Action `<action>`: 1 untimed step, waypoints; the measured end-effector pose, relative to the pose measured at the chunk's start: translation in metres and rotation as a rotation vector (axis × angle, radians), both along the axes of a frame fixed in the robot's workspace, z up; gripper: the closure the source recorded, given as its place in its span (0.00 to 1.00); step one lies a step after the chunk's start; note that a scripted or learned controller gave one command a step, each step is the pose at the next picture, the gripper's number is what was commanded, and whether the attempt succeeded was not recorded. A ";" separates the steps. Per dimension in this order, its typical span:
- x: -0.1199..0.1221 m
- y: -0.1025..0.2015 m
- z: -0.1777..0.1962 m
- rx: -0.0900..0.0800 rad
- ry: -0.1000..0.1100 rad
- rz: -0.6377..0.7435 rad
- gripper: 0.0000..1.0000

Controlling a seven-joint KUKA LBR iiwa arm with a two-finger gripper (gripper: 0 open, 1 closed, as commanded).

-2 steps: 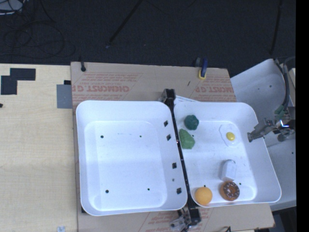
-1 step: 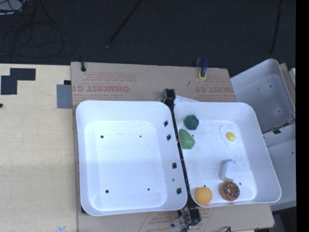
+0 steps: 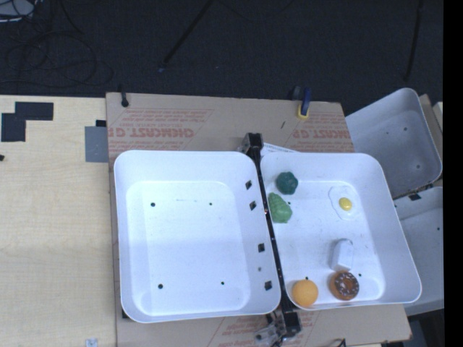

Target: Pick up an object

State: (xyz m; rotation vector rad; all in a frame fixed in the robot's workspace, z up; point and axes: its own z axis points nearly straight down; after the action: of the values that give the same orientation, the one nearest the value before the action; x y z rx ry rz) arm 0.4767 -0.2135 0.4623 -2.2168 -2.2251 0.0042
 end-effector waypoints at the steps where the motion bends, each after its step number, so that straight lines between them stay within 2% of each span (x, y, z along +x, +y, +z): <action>1: -0.002 0.046 -0.137 0.008 0.014 0.001 1.00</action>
State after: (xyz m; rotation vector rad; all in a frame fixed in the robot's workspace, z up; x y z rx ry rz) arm 0.4745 -0.1676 0.3252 -2.2046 -2.2149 0.0109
